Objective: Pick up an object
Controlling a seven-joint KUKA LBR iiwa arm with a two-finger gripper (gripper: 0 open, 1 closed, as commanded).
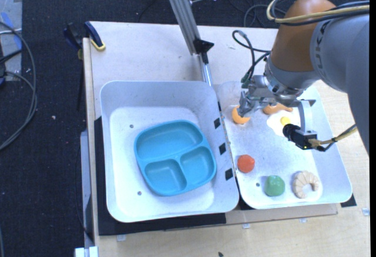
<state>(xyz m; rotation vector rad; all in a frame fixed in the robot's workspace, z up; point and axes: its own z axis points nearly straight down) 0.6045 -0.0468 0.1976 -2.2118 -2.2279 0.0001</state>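
The three-compartment plastic tray [174,157] in the left shallow white bin [117,103] is light blue. In the right shallow white bin [335,182], the small round ball [245,163] is orange-red, the rounded lump [274,185] is green, and the ridged shrimp-shaped piece [306,183] is pale cream. The far small piece [239,117] is orange. The arm's band [299,32] is orange against grey.

bright, even overhead light; the white bins [176,97] glare slightly at centre frame, shadows are soft, the dark floor [41,132] at left looks perhaps slightly grainy.
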